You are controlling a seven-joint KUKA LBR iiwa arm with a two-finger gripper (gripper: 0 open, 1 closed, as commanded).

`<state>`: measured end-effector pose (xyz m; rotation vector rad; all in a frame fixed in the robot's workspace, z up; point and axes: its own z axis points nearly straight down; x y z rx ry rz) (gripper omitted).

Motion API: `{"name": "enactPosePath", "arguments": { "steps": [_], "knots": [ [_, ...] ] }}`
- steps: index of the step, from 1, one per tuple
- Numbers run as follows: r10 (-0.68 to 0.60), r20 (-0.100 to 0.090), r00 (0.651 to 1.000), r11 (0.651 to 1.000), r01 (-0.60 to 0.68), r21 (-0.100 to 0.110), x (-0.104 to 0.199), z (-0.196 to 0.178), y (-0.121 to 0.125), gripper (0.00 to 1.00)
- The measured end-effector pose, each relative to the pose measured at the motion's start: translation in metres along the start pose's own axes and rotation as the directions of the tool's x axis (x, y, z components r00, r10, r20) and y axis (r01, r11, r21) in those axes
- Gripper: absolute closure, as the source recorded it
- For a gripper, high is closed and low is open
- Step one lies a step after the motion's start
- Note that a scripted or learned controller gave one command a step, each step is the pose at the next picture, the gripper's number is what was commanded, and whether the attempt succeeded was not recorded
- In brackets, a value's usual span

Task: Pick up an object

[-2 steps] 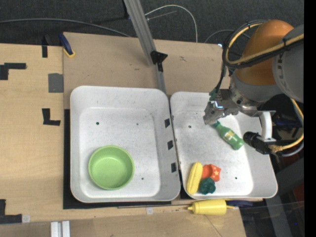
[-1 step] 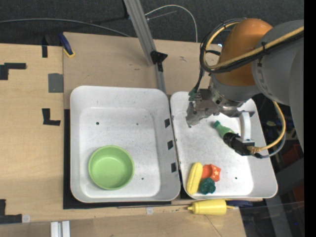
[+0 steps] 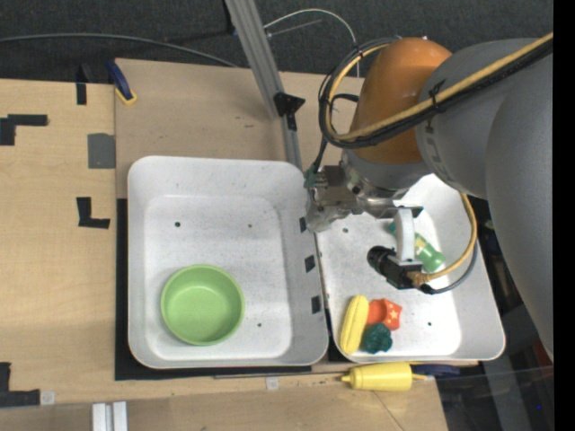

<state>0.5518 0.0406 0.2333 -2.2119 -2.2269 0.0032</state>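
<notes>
Two white bins are counted on the worktop (image 3: 54,268): a left bin (image 3: 144,241) to the view's left of the fingers (image 3: 320,212) and a right bin (image 3: 449,330) to their right. One green bowl (image 3: 201,304) is counted, below and left of the fingers. Below and right of them, four small things are counted in the right bin: one yellow piece (image 3: 355,321), one red piece (image 3: 387,312), one dark green piece (image 3: 377,338) and one light green piece (image 3: 431,259). One yellow bottle (image 3: 382,377) is counted lowest, on the worktop.
</notes>
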Motion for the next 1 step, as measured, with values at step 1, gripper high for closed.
{"name": "enactPosePath", "arguments": {
  "steps": [1],
  "knots": [
    [0.000,-0.001,1.000,1.000,0.000,-0.003,0.0482,-0.0064,0.0137,1.00]
  ]
}}
